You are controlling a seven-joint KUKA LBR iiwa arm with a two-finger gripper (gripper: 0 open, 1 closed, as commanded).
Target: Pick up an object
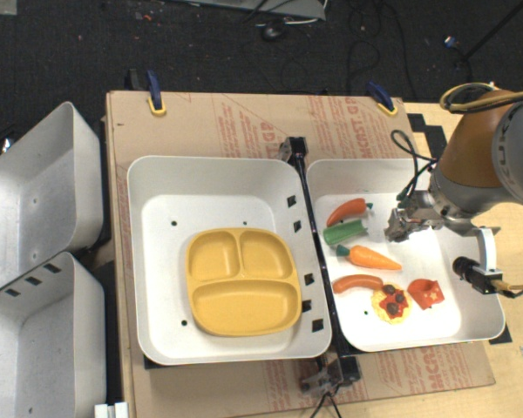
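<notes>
Camera view puts the claw (402, 226) low inside the right bin (479, 325), toward that bin's far-right part, and we cannot tell how it is set — it reads as a dark, cluttered lump against the white floor. Nothing visibly sits in it.

Just beside it, toward the bin's middle, lie the pieces we could pick from. An orange carrot (374, 257) tapers toward the near-right; a green piece (344, 231) lies next to it on the far side, and a red-orange pepper-like piece (347, 209) sits further back, close to the divider. Nearer the front edge we see a red sausage (357, 282), a yellow piece with dark and red toppings (392, 303), and a red chunk (425, 293) just beside it.

In the left bin (148, 233) a yellow compartment tray (242, 280) with three sections rests near the centre.

Red printing runs across the cardboard sheet (209, 120) under the bins; we cannot read it reliably.

We see the arm (484, 159) come in from the right edge, its orange band above the wrist, bending down over the right bin's far-right corner.
</notes>
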